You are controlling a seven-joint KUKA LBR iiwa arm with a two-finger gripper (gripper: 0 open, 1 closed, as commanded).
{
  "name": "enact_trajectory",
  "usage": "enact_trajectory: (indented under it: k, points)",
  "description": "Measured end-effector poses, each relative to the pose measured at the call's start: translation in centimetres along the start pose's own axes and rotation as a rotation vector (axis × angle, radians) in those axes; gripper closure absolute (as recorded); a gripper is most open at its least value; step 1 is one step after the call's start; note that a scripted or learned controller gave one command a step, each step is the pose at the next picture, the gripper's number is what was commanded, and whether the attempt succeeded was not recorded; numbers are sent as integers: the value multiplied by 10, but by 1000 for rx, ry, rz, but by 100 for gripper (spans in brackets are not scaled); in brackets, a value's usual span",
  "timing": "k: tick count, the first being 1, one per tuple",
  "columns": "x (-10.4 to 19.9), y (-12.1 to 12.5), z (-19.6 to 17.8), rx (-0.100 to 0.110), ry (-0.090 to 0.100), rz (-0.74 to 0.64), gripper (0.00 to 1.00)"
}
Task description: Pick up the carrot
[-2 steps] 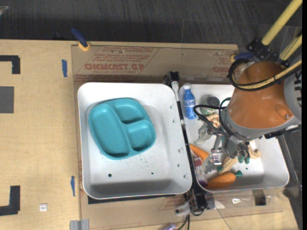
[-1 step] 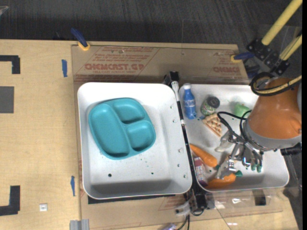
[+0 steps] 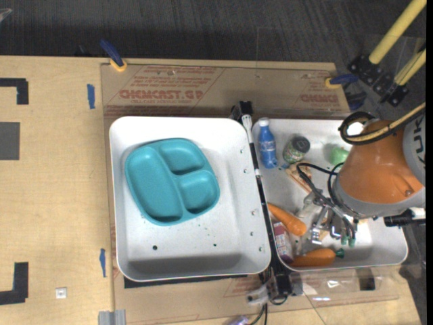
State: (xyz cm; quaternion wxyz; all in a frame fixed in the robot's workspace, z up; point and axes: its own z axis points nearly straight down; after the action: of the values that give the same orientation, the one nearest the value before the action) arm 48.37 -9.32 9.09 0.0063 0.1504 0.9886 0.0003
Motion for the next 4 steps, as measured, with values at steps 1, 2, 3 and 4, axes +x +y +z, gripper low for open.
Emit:
enact_trajectory:
  k: [1, 2, 3, 4]
  points:
    - [-5, 1, -13, -2, -17, 0, 100]
    - [-4, -4, -2, 2, -9, -132, 100]
    - [-5, -2, -1, 0, -15, -135, 0]
    - [-40, 53, -98, -1, -2, -102, 0]
